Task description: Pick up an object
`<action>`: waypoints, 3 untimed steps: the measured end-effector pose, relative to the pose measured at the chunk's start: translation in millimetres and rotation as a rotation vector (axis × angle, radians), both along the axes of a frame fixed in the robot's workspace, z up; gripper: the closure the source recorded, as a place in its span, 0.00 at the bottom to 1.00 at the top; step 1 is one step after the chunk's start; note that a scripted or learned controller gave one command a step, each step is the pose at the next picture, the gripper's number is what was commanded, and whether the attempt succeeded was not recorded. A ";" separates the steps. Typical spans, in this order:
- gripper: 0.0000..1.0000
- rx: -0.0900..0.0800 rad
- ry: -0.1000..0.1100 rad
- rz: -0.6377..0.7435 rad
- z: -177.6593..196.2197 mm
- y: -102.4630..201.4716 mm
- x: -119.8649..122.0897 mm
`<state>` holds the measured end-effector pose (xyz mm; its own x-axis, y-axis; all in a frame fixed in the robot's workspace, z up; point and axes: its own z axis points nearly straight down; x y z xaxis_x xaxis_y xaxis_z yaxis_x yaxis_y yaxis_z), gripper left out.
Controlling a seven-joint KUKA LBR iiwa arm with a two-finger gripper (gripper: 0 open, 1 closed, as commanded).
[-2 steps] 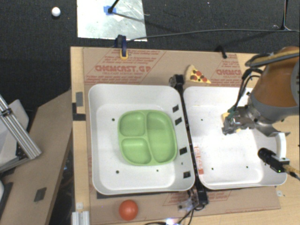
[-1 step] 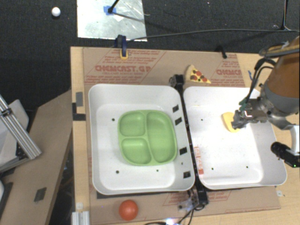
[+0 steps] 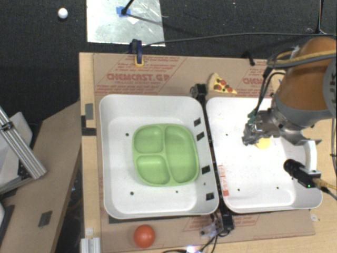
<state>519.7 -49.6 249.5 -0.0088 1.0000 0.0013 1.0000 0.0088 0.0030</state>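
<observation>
The arm (image 3: 303, 83) is seen reaching in from three o'clock over the right bin (image 3: 237, 188), its jaws (image 3: 253, 136) lowered close to a small yellow object (image 3: 263, 143) lying on the bin floor, just at the jaws' four o'clock side. Whether the jaws are spread or pressed together cannot be told, as the fingers are blurred and partly masked by the wrist; nothing is seen held between them. The step in hand is judged to be the approach and descent onto the yellow object, with the grasp itself not yet shown as made. The next move is judged to call for the jaws to be centred over the object, brought down to the bin floor, closed on it and then raised.

In the left bin (image 3: 113, 188), a green divided tray (image 3: 165, 154) is shown lying flat at the centre. On the worktop (image 3: 163, 70), a toy pizza slice (image 3: 221, 84) is seen at twelve o'clock between the two bins, and a red ball (image 3: 144, 235) at six o'clock below the left bin.
</observation>
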 end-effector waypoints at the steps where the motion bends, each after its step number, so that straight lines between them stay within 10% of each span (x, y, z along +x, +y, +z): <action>1: 1.00 0.000 0.000 0.000 2.2 46.2 10.0; 3: 1.00 0.001 0.000 0.001 -9.3 146.9 40.3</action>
